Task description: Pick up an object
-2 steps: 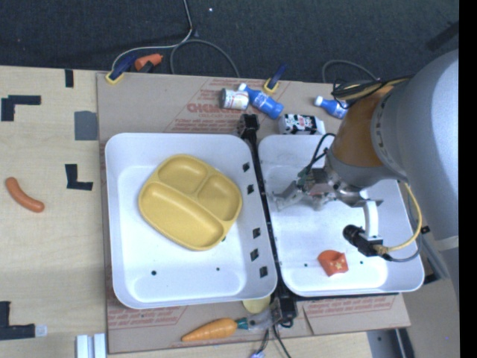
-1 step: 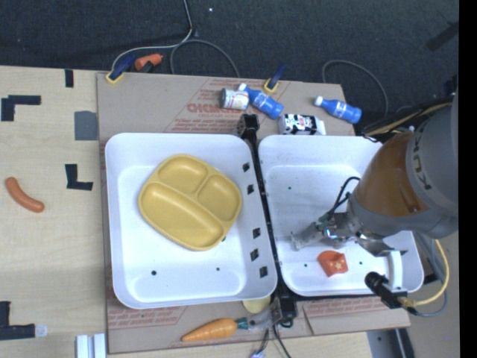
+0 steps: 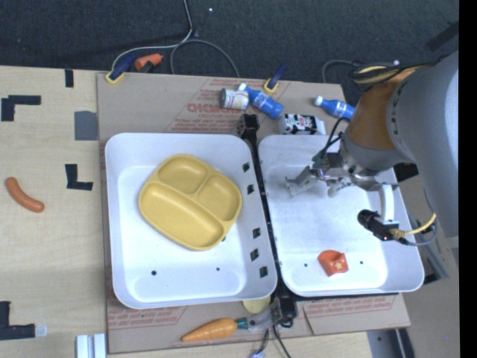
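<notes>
bins [image 3: 119,200]: smooth white plastic
yellow tray [image 3: 191,200]: matt plastic, looks like
desk [image 3: 45,148]: pale wood
board [image 3: 212,103]: brown cardboard

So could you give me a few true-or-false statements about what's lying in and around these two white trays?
1. The yellow divided plastic plate lies in the left white bin. True.
2. The small red-orange chunk sits in the left bin. False: it lies in the right white bin.
3. The gripper grips the red-orange chunk. False: they are apart.
4. An orange toy carrot lies outside the bins, below them. True.
</notes>
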`<state>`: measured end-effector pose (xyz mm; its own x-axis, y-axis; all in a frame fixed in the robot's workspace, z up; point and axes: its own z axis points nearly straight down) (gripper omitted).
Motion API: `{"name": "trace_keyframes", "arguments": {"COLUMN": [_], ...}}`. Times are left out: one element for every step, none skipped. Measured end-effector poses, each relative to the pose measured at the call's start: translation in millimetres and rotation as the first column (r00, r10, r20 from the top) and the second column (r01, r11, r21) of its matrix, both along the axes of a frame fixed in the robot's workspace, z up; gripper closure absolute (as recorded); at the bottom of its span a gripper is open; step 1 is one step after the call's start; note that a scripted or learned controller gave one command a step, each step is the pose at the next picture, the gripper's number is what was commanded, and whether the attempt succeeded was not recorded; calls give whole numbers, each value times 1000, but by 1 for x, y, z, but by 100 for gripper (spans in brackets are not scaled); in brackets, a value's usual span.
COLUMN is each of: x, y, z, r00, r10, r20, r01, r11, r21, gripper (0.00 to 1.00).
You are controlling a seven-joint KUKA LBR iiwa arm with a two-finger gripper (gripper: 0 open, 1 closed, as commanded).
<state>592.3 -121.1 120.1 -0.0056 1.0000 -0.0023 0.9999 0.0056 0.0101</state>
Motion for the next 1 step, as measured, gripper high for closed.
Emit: {"name": "trace_keyframes", "arguments": {"x": [-93], "y": [1], "z": [-34], "r00": [1000], "r10": [-7], "r20": [-6], "r01": [7], "r11": [1000], "r21": [0], "gripper": [0]}}
